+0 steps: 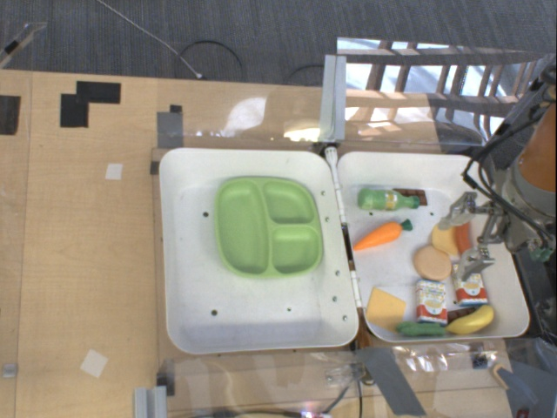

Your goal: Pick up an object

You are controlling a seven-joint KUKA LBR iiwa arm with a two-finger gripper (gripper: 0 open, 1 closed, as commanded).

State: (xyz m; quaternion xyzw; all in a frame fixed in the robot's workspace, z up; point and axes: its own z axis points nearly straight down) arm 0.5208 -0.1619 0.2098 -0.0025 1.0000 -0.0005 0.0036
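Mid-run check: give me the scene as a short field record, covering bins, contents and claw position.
left bin: holds a green divided plate
right bin: holds toy food
items, far side: green bottle, carrot
items, near side: cheese wedge, small carton, banana, green pod
items, middle: round tan piece
claw: over the right side of the right bin, above the toy food
held: nothing seen between the fingers
arm: enters from the right
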